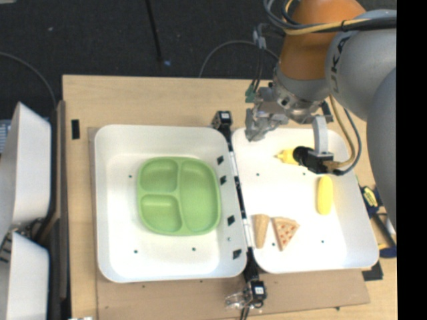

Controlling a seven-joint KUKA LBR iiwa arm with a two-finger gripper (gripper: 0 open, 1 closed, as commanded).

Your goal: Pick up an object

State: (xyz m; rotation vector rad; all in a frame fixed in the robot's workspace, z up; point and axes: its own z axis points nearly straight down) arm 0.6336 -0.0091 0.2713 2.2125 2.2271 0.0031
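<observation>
My gripper hangs over the far left corner of the right bin, close to the divider between the bins. Nothing shows between its tips. In the right bin lie a yellow banana-shaped piece at the right, a toy pizza slice and a tan wedge side by side near the front left, and a small yellow piece toward the back. All of these lie apart from the gripper, to its front and right.
The left bin holds a green divided plate at its middle. A row of black clips runs along the seam between the bins. White boxes stand off the bench's left edge.
</observation>
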